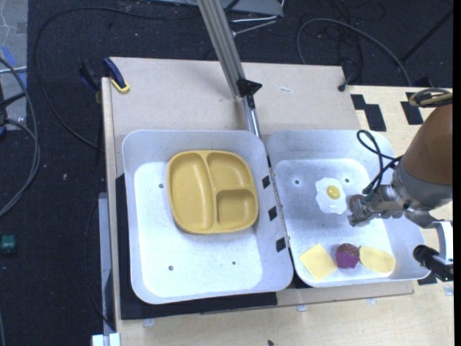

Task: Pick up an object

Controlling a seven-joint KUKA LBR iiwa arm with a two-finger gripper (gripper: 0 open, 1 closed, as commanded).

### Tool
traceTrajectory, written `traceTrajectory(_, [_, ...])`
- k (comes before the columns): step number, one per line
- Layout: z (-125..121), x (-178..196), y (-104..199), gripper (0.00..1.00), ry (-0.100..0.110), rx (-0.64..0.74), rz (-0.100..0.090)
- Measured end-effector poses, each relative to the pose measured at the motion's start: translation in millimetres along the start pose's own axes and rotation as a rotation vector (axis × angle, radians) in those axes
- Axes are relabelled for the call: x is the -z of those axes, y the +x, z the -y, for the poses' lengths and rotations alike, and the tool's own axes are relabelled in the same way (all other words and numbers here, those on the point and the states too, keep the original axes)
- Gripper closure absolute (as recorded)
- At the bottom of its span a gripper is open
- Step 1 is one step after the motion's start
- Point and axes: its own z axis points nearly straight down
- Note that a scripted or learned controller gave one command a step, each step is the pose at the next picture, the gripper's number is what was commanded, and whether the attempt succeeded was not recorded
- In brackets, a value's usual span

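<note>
Honestly can't tell from up here whether the hand (358, 213) is released or clenched, it's just a dark blurry lump, and the arm (432, 161) behind it gets cut off at the right side. It's sitting low in the right bin (302, 146), just beside the fried egg (331, 195), which is the nearest thing to grab. Below it there's a purple thing (347, 256) I can't identify, between a yellow slice (318, 262) and a paler yellow piece (377, 259). The left bin (144, 193) has a yellow divided plate (213, 192). A metal pole (223, 42) slants over the desk (180, 96).
</note>
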Motion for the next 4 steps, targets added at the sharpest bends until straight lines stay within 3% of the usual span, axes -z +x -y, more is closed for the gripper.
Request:
traceTrajectory(2, [-5,70,-4,1.00,-0.004,0.003,0.002])
traceTrajectory(4, [-7,67,110,1.00,0.001,0.007,-0.001])
